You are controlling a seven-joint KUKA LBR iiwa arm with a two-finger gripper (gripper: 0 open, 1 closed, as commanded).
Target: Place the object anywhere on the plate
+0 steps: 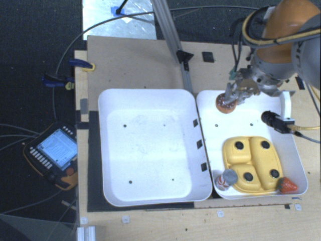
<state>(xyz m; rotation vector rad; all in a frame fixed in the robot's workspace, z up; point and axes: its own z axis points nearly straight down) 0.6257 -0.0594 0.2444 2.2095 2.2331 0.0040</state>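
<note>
The gripper [231, 98] is seen at the top edge of the right bin [296, 154], directly over a small round brown object [225, 104]. Whether its grip is spread or pinching the object cannot be told, since the tips are blurred against it. The yellow plate [251, 164], sectioned into 4 wells, lies toward 5 o'clock from the gripper, well apart. The object's long axis cannot be judged. At the plate's corners, a grey-capped item [226, 177] and a red item [288, 185] are hard to identify.

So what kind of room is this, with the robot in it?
Probably a robot testing lab: a grey and orange robot arm reaches over two shallow white plastic bins, and a handheld control pendant with a lit blue screen lies nearby.
</note>
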